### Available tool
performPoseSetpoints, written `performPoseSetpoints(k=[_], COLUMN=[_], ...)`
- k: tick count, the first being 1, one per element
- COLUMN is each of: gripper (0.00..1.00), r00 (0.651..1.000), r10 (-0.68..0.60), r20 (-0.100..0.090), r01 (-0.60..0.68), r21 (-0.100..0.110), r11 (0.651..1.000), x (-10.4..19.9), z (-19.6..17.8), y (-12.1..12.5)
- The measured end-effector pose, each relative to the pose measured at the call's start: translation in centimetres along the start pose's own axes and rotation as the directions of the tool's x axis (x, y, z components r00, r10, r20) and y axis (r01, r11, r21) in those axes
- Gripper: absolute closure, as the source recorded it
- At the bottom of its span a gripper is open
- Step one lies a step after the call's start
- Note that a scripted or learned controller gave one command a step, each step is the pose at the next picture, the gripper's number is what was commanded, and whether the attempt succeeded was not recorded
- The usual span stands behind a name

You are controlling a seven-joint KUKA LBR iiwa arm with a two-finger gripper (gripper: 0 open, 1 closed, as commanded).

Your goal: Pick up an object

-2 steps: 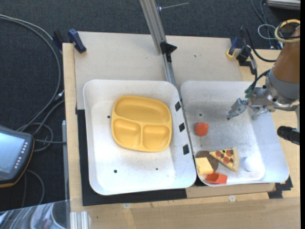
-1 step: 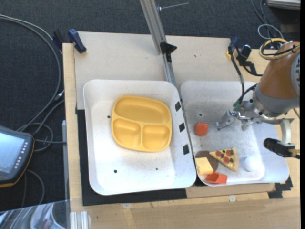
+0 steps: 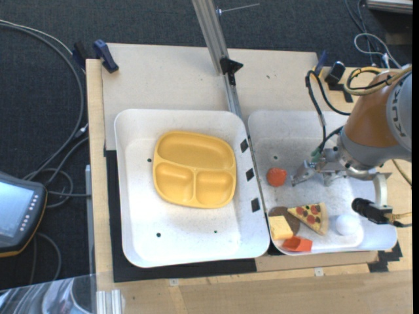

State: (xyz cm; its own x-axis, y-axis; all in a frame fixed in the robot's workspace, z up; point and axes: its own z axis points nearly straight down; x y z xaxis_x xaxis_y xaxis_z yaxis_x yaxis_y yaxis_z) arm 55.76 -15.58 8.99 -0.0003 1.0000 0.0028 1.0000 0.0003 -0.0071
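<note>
The gripper (image 3: pixel 308 173) hangs low in the right bin (image 3: pixel 262 126), just right of the red ball (image 3: pixel 277 176); whether it is open cannot be told. Pizza slice (image 3: pixel 310 216), cheese block (image 3: pixel 281 227) and white ball (image 3: pixel 346 224) lie nearer the front edge. A closing grasp could nudge the red ball, which would likely roll away.

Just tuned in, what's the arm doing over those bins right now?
The grey arm's two-finger gripper is low in the right white bin, just right of a small red-orange ball, with nothing visibly between its fingers. Toward the near edge lie a toy pizza slice, a yellow cheese wedge, an orange piece and a white ball. The left white bin holds a yellow divided plate.
</note>
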Motion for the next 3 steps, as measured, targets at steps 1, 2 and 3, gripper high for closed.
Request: performPoseSetpoints(k=[1, 2, 3], gripper=[1.0, 1.0, 1.0], r00=[1.0, 1.0, 1.0], r10=[0.0, -0.001, -0.002], r20=[0.0, 0.005, 0.005], r01=[0.0, 0.001, 0.002], r21=[-0.007, -0.014, -0.016], r11=[1.0, 1.0, 1.0], x=[0.0, -0.4, 0.1], z=[-1.4, -6.2, -12.5], y=[0.2, 1.1, 0.9])
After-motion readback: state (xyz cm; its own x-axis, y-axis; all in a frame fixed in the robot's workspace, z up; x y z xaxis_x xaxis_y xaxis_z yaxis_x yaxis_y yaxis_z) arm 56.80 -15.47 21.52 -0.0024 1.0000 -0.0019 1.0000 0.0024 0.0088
